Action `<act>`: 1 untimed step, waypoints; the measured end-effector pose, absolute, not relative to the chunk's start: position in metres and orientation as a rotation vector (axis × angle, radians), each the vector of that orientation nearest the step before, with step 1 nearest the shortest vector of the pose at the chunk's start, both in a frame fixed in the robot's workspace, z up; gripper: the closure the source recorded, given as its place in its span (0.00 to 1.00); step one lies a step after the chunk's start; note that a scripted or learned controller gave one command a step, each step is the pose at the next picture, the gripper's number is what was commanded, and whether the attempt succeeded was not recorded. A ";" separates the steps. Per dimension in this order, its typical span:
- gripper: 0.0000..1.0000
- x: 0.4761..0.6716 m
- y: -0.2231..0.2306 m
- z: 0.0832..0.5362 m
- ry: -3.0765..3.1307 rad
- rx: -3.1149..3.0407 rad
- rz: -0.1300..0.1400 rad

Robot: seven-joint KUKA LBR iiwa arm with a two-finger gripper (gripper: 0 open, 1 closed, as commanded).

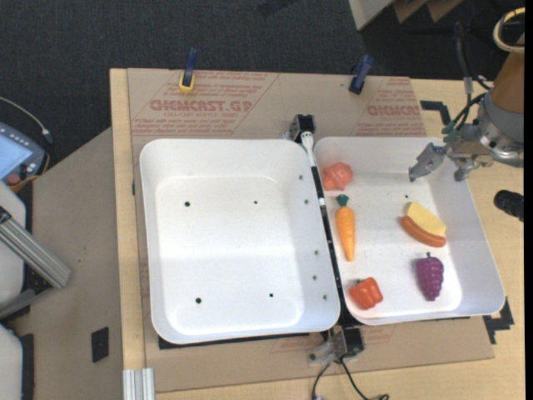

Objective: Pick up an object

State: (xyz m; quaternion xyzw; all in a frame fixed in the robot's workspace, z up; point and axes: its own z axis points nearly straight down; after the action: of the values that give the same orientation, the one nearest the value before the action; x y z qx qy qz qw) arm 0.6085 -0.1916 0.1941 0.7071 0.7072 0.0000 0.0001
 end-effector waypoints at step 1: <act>0.00 0.670 -0.223 0.250 2.216 2.211 0.006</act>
State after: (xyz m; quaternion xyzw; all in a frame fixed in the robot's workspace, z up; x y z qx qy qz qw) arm 0.6700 -0.2232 0.2498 0.7062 0.7080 0.0020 0.0057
